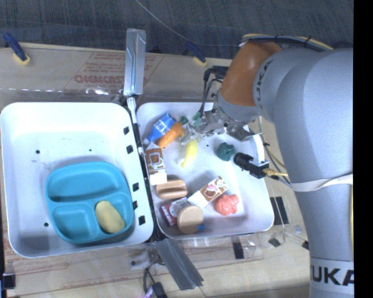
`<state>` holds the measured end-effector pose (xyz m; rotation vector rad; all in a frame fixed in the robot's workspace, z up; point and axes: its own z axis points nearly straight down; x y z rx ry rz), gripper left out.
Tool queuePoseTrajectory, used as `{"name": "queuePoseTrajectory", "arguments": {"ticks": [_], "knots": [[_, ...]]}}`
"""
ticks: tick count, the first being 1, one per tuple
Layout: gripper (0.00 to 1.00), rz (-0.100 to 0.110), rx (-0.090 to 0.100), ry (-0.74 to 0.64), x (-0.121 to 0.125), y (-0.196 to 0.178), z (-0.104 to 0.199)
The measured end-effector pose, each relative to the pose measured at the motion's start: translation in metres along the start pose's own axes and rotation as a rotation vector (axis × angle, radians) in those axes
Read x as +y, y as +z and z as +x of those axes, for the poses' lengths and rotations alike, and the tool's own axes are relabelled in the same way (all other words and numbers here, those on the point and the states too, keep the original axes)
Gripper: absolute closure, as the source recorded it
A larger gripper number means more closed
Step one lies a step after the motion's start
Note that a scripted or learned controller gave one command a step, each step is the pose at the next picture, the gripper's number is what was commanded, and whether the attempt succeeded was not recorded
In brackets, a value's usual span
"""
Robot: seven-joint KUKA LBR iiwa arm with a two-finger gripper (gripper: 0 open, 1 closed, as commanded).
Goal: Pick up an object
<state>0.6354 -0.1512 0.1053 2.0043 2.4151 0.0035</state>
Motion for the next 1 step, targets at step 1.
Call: {"name": "queuePoseTrajectory", "arguments": {"ticks": [1], "knots": [[1.00, -0.006, 0.000, -0.036, 0.0388, -0.0923, 0.0727]]}}
